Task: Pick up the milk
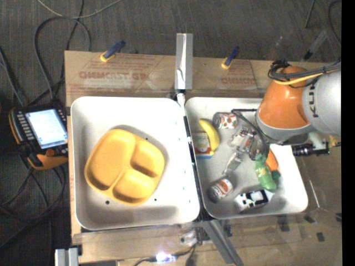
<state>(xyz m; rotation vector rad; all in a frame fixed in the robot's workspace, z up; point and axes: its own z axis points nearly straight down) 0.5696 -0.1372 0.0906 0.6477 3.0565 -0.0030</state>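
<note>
In the right bin (294, 204), a small black-and-white carton (252, 199) lies near the front wall; it looks like the milk. A second white carton with red and blue print (201, 144) lies at the bin's left wall, partly under a banana (210, 131). My gripper (238, 151) hangs over the middle of the right bin, between these two cartons and touching neither. It sits just left of a green bottle (265, 174). Nothing shows in its grasp.
A red-and-white can (224, 120) lies at the back of the right bin and another can (221, 189) near the front. An orange piece (272, 160) rests beside the green bottle. The left bin (83, 204) holds a yellow divided tray (126, 165).
</note>
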